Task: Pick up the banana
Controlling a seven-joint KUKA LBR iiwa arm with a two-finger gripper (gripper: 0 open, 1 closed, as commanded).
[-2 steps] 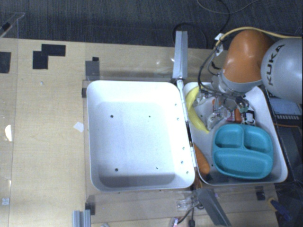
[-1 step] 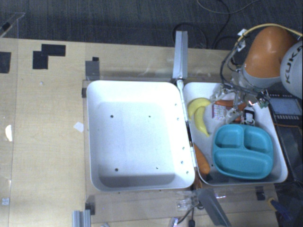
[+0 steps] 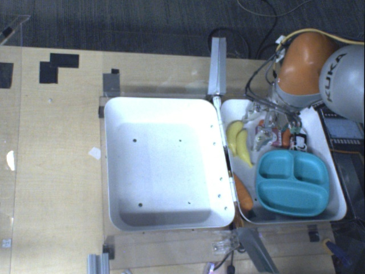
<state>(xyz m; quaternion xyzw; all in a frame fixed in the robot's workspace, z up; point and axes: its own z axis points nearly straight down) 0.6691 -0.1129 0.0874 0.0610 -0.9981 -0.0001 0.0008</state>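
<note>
- Two bins sit side by side on the desk (image 3: 51, 170): the left bin (image 3: 165, 216) and the right bin (image 3: 337, 201).
- In the right bin, the banana (image 3: 239, 142) lies along the left wall.
- A carrot (image 3: 243, 194) lies nearer the front, below the banana.
- A divided tray (image 3: 292, 181) sits right of both.
- The claw (image 3: 272, 131) hangs behind the tray, just right of the banana.

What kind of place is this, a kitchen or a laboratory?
Most likely a robotics laboratory: a KUKA arm reaches over two white bins on a wooden bench, with loose cables on the floor behind.
</note>
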